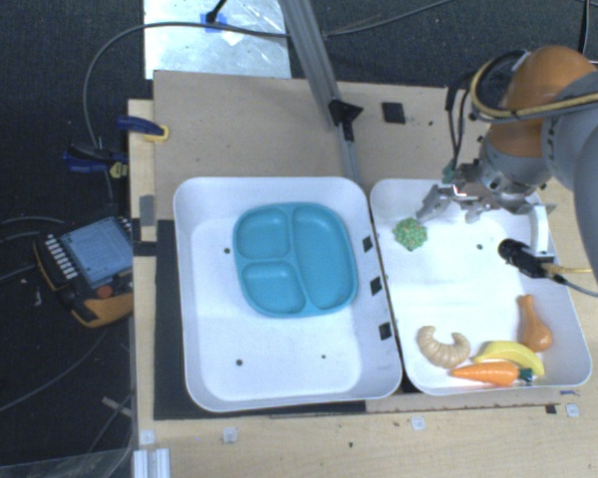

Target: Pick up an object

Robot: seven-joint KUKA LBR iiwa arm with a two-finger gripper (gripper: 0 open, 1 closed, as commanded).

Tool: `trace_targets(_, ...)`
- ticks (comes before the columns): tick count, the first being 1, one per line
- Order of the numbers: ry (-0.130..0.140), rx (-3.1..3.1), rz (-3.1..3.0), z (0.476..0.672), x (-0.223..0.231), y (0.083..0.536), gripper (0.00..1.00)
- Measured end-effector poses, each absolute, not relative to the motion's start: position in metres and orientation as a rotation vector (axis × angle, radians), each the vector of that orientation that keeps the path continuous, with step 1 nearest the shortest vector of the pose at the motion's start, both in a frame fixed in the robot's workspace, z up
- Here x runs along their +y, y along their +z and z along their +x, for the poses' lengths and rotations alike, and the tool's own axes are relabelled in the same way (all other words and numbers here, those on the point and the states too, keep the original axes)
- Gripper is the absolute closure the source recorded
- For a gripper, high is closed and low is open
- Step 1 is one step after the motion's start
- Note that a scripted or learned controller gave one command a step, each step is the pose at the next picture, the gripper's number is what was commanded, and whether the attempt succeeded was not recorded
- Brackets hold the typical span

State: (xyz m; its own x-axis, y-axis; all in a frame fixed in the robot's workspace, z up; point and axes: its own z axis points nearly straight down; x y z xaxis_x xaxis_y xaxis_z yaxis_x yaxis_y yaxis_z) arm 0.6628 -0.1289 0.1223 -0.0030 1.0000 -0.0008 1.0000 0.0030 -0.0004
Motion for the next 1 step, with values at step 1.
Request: trace_targets(1,0.004,2.222,2.213,0.6646,-0.129,0.1364,1.0)
